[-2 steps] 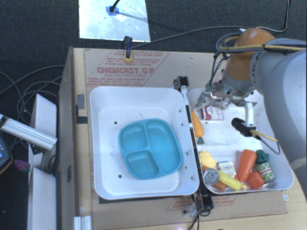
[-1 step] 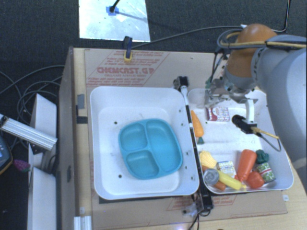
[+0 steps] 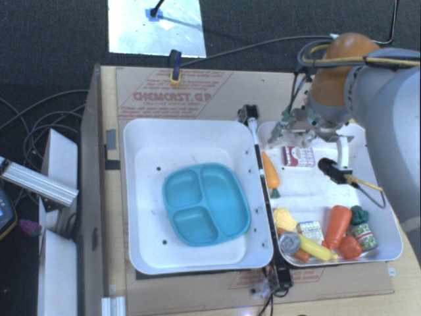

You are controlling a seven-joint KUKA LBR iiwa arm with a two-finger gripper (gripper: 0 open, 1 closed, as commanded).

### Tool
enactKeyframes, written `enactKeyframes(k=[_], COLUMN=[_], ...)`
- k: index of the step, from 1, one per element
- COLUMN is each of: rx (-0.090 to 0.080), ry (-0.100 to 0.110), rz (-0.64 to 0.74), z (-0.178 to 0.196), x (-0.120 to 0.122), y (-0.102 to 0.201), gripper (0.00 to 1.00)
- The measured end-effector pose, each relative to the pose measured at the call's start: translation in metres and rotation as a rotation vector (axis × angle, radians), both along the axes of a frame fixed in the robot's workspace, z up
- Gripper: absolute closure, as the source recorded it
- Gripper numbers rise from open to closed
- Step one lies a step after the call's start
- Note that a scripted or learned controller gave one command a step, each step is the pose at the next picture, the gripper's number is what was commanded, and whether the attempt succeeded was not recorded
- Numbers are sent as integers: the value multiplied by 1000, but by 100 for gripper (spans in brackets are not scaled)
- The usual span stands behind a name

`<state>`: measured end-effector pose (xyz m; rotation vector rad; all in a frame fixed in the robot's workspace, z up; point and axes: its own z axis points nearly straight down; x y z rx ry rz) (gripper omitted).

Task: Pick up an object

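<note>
Camera view, arm: the grey arm (image 3: 388,104) with its orange band (image 3: 345,51) reaches in from the right and hangs over the far part of the right bin (image 3: 393,245).
Gripper: the gripper (image 3: 299,131) sits low over the right bin's far end, just above a red-and-white packet (image 3: 298,157); whether it is parted or closed cannot be told, and nothing is seen held in it.
Right bin, far half: the packet lies beside a small carrot (image 3: 270,170) that rests along the bin's left wall.
Right bin, near end: a larger carrot (image 3: 337,224), a yellow banana (image 3: 314,249), a small can (image 3: 289,243) and a red-and-green piece (image 3: 358,237) lie crowded together.
Left bin: the left bin (image 3: 141,137) holds a blue divided tray (image 3: 206,204), lying flat.
</note>
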<state>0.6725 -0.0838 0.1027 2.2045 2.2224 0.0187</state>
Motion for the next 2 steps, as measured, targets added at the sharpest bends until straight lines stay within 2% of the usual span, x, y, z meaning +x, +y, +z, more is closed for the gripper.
enactKeyframes(k=[1, 2], rx=[-3, -3], ry=[-1, 4], rz=[-4, -3], z=[-12, -13], x=[-15, 0], y=[-12, -14], gripper=[0, 0])
